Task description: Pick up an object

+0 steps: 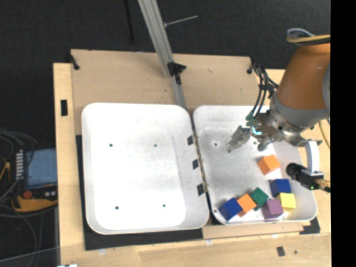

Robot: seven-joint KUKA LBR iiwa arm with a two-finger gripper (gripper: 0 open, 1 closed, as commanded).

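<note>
Camera view shows the jaws [248,139] spread open, with nothing between them. They hang over the bare middle of the right bin [219,166], nearer the far edge of the tabletop [139,74].

Closest to the jaws is an orange cube [269,163]. It sits alone, a little toward the near right corner from the jaws, not touching any other block. It looks small, hard and light, like a wooden or foam toy block, so it should not squash or break. Its flat sides look smooth, so a good hold would be on two opposite flat faces, down low and square. A cube has no long side. This one is turned a bit, so its corners point at the bin walls.

More blocks crowd the near right corner of the bin: a blue block [281,186], a yellow cube [288,200], a purple cube [272,207], a green block [259,196], another orange block [246,203] and another blue one [230,208]. They sit packed together, so they look harder to grab.

The left bin [139,166] lies beside the right one.
</note>
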